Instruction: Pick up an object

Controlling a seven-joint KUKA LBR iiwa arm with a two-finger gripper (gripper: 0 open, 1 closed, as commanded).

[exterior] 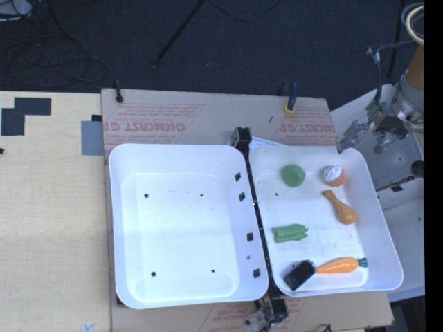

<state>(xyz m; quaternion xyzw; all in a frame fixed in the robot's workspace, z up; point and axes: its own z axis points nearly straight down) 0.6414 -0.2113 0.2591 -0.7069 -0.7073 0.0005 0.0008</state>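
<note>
Right bin [377, 206] crowds five toys; end effector [367, 131], grip state unclear, hovers past its rim.

In the right bin we see a green ball [293, 176], a white-and-orange egg [333, 175], a tan gourd [340, 207], a green pepper [290, 233], a carrot [339, 265] and a black block [300, 274].

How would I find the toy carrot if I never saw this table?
Look at the right bin of the two white ones. Along its near edge lies the toy carrot, on its side, beside a small black block. It is the only bright orange thing with a green tip; the gourd-shaped toy above it is duller.
</note>
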